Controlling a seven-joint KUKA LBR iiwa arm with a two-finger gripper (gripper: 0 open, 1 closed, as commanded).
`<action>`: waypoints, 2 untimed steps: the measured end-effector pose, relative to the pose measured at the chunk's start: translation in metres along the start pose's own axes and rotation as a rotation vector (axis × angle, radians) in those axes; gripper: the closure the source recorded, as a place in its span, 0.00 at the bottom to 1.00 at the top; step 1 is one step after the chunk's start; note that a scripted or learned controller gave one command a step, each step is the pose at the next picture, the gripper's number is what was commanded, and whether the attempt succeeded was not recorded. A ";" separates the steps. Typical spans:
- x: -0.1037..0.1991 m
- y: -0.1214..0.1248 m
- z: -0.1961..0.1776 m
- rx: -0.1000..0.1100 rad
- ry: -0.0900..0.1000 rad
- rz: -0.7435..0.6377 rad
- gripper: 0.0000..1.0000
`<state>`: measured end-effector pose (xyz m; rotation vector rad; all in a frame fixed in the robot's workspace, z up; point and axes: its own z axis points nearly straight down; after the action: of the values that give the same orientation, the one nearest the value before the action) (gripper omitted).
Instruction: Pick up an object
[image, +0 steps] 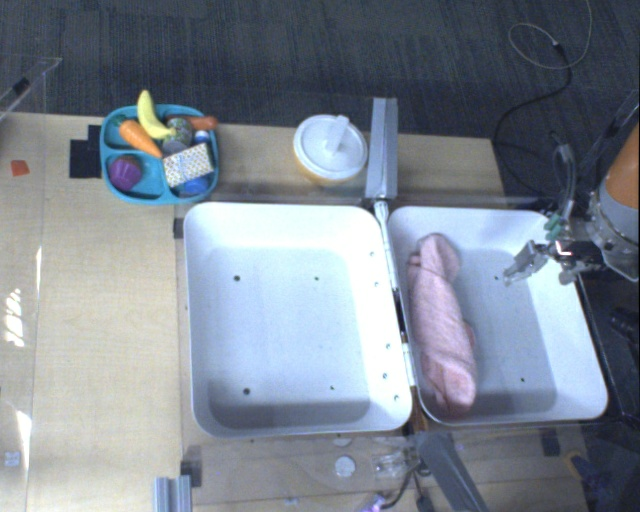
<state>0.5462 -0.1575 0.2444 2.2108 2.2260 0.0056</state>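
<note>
A pink rolled towel (440, 322) lies lengthwise along the left side of the right bin (560, 390), close to the wall it shares with the other bin. My gripper (545, 266) hangs over the right bin's upper right part, well to the right of the towel and apart from it. Its fingers (522, 263) are spread open and hold nothing. The arm with its orange band (622, 180) comes in from the right edge.
The left bin (200, 300) sits beside the right one. Behind the bins stand a blue divided tray (158, 152) with toy food, a white lidded cup (330, 148) and a grey metal post (382, 150). Cables hang at the far right.
</note>
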 end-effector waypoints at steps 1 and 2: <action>0.029 0.039 0.105 0.001 0.000 -0.148 0.00; 0.029 0.039 0.105 0.000 0.000 -0.148 0.00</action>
<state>0.5859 -0.1282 0.1401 2.0404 2.3829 0.0056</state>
